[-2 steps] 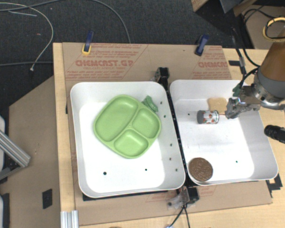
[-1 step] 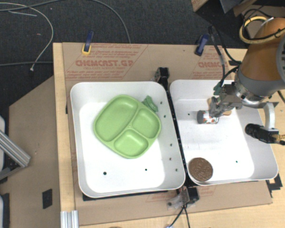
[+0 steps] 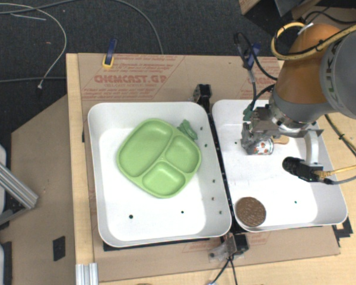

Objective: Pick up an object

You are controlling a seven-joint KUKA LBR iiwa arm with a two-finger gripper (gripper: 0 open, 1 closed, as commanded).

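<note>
My gripper [image 3: 253, 141] is low over the upper left part of the right bin [image 3: 285, 209]. A small white and red object [image 3: 264, 148] lies right against its lower right side; whether it is gripped I cannot make out. Near the same bin's front left corner rests a brown round disc [image 3: 250, 211]. In the left bin [image 3: 107, 171] sits a green divided plate [image 3: 159, 157], with a small dark green piece [image 3: 188, 129] at its upper right rim.
A black part on a cable [image 3: 301, 168] hangs over the right bin's right half. The grey arm with its orange band [image 3: 305, 64] covers that bin's back right. A black clamp [image 3: 202, 93] stands between the bins at the back.
</note>
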